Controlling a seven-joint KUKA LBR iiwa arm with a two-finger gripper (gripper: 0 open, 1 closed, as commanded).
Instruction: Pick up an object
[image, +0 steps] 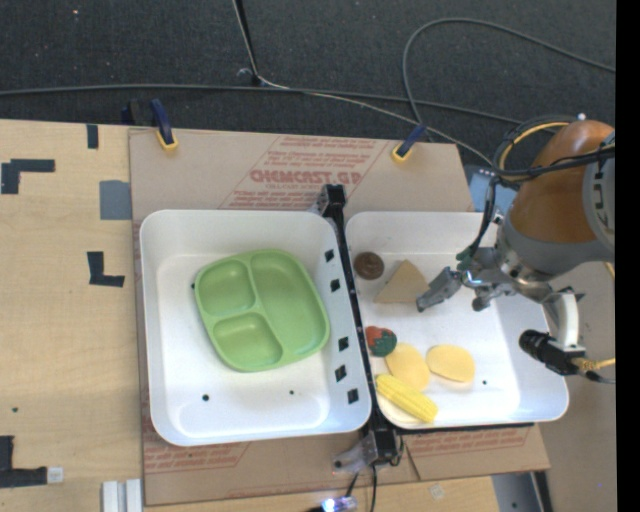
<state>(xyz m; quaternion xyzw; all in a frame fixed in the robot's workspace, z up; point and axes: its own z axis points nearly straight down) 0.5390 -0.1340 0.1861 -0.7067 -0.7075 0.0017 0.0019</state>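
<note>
The gripper (452, 288), seemingly open and empty, hovers over bare floor in the right bin (540, 405), beside the wedge (402, 284).

The arm (555, 205) reached in from the right, wrist bent low, its gripper (462, 287) pointing left with nothing between the fingers.

High slanted view (both bins (160, 300))
</note>
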